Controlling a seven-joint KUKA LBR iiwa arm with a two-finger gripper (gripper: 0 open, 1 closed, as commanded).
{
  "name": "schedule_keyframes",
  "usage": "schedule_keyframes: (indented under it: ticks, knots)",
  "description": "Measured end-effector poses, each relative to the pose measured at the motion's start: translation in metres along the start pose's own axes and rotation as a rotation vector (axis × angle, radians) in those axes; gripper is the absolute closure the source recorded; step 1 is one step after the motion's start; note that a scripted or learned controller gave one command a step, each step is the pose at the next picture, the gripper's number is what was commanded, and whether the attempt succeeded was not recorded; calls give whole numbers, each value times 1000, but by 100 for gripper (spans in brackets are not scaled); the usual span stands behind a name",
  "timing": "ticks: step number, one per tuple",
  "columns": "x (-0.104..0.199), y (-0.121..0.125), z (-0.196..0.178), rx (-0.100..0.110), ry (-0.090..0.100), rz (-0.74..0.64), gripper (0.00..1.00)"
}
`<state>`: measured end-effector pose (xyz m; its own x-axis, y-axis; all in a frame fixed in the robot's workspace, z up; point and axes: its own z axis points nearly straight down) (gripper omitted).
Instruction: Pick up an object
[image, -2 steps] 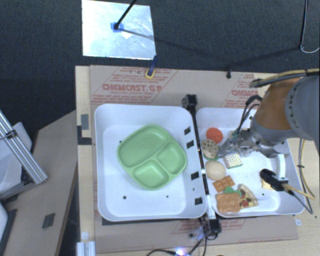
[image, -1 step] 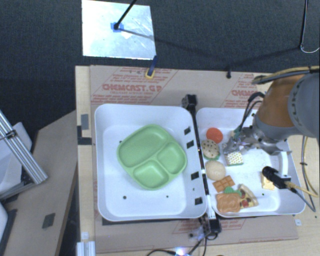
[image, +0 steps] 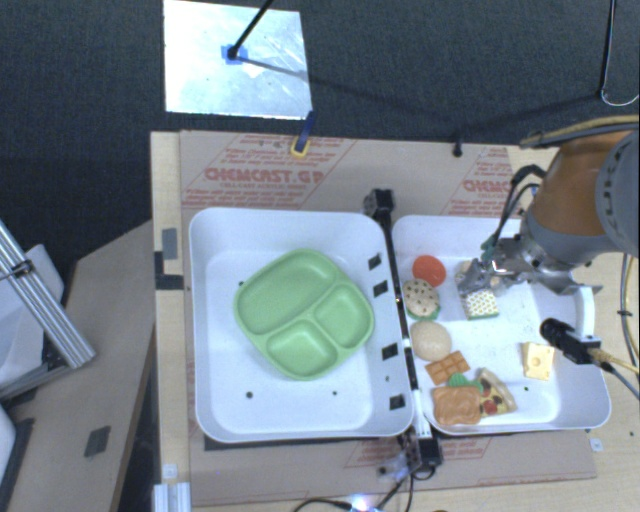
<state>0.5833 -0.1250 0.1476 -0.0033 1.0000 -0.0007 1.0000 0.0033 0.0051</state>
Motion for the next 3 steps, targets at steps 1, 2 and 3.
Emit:
schedule_keyframes:
  ticks: [1,2,3]
  knots:
    - [1,0,-65,-3,-1,-1,100]
    - [1,1,-78,2,1,-1,100]
    - [45,28,-87,0,2,-6,100]
